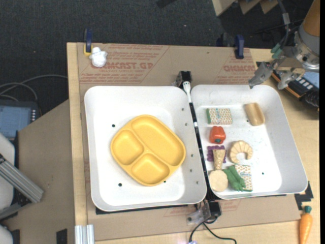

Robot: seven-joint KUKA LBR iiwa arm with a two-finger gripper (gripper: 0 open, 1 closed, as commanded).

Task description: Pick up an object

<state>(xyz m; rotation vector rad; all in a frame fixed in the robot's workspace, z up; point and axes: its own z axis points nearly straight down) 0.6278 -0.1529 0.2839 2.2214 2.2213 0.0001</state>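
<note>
1. Since the two-finger gripper (264, 71) hangs over the upper right corner of the right-hand shallow white bin (292, 151), apparently open and holding nothing, the tan bread-roll toy (254, 114) just below it looks like the easiest pick.
2. Descend straight and close across its narrow width.
3. The checked sandwich block (219, 116) lies just beside it; the red pepper toy (217, 134) and croissant toy (240, 151) crowd nearer the camera.
4. The yellow divided plastic plate (147, 149) fills the left-hand white bin (96, 136).

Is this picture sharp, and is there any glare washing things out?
Camera view: the yellow tray and croissant are fairly sharp; the white bins are bright under even light with soft shadows; the gripper at upper right looks slightly blurred.
</note>
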